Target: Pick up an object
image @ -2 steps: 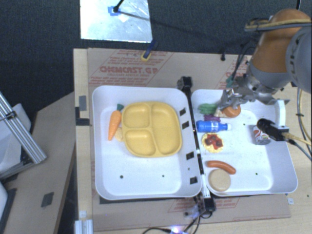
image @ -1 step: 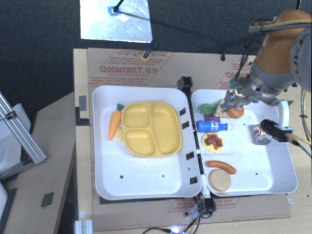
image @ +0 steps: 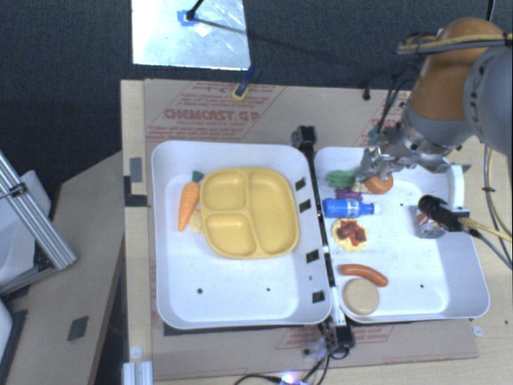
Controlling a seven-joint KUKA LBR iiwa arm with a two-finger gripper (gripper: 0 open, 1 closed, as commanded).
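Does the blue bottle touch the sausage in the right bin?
Apart. The camera view shows a red-yellow toy lying between the blue bottle and the sausage.

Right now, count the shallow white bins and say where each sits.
2. One shallow white bin sits at the view's left, holding a yellow divided plastic plate and an orange toy carrot; the other white bin adjoins it on the right. None appears hidden.

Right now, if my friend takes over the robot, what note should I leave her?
Pincer: low in the right bin, by the orange ball.
Same bin: bottle, sausage, bun. In the left bin: carrot beside plate.
Done: nothing seen lifted.
Left: grip one thing and lift it, maybe the orange ball.
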